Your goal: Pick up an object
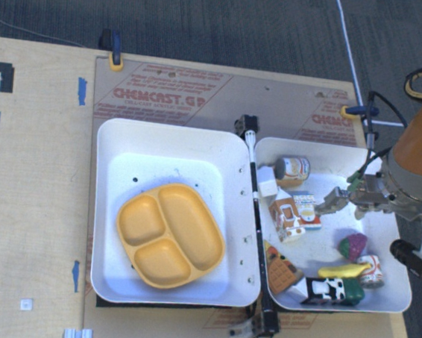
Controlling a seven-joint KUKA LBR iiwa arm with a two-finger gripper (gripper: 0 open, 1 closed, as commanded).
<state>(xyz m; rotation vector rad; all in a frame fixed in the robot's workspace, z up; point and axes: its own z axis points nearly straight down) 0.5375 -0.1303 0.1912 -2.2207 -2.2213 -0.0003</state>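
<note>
Hand (336, 201) of grey metal hangs in the right white bin (400, 297), nothing visibly gripped, its opening hard to judge; small orange-and-white carton (290, 216) lies just left, below it.

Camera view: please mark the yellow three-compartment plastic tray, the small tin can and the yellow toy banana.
Yellow three-compartment plastic tray (187, 222), camera view, floor of its largest compartment.
Small tin can (295, 168), camera view, middle of its labelled side.
Yellow toy banana (343, 271), camera view, middle of its curved body.
</note>
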